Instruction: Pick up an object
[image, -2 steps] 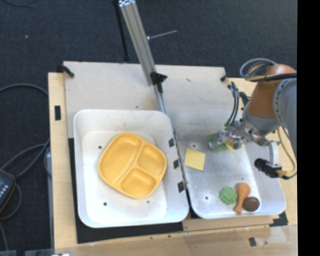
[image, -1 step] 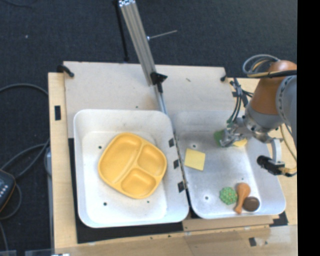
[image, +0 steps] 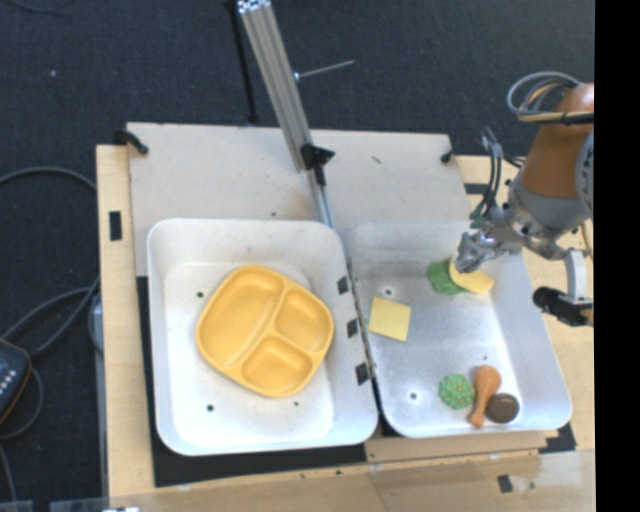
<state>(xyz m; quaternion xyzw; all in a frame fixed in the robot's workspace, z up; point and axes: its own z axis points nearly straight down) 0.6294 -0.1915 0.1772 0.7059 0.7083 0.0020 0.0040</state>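
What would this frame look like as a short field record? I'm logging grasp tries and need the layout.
left bin: yellow divided plate
right bin: yellow square, green piece, yellow piece, green ball, drumstick, brown ball
gripper: over the right bin's far side, right above the green and yellow pieces
grasp: cannot tell
near-right corner: green ball, drumstick and brown ball clustered together

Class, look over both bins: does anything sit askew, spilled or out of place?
Mildly. The yellow divided plate lies turned at an angle to the left bin's walls, not square with them. In the right bin the toy foods lie scattered, but nothing looks spilled or damaged.
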